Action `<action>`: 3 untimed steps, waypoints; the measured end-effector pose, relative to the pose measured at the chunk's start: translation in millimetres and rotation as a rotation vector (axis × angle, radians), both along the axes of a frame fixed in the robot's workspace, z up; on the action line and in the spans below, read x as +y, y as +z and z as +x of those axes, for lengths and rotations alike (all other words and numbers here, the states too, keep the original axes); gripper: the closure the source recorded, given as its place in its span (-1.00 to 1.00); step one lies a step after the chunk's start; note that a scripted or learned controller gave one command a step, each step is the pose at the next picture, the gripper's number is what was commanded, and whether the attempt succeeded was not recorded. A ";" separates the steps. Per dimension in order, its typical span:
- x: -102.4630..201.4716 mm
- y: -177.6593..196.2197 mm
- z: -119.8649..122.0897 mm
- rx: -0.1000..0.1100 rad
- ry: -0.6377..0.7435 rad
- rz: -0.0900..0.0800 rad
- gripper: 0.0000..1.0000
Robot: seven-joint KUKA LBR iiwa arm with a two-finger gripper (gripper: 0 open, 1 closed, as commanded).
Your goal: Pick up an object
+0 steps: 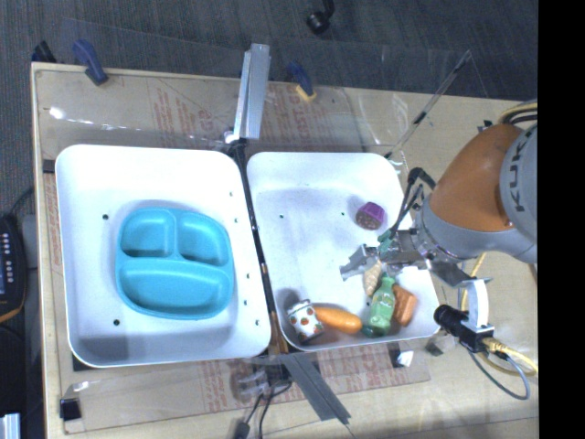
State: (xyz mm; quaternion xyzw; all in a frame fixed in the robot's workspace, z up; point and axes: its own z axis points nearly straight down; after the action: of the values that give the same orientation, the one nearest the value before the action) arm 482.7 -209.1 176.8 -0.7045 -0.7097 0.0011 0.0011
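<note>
The gripper (370,262) sits low in the right bin (302,190), toward the lower right of the frame, its grey fingers reaching left from the wrist; whether they are spread or closed cannot be told, since the metal parts blur together and overlap the toys beneath. It hangs just above a cluster that has gathered against the bin's lower wall: a green bottle (382,307), an orange carrot-like piece (336,318), a second orange piece (404,307) beside the bottle, and a pale object (371,282) partly under the gripper, too covered to name. A small white ball-like toy with markings (303,320) lies at the left end of that row. A purple round object (370,215) rests apart, higher in the bin. Judging by its position, the arm is aiming at the pale piece or the bottle top, the likely pick; nothing can be seen between the fingers. The left bin (82,245) holds a blue divided tray (175,262). The orange-banded arm (475,199) is cut off at the right.
</note>
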 end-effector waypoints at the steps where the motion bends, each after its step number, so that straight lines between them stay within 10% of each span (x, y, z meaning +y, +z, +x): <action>1: -0.2 -84.5 -4.3 -0.003 0.003 0.001 -1.00; 2: -0.6 -73.7 -2.4 -0.007 0.008 -0.001 1.00; 3: 55.3 2.3 42.7 -0.003 0.002 0.001 1.00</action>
State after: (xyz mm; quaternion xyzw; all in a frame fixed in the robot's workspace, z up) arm 525.3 -153.8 179.1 -0.7038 -0.7104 -0.0005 0.0003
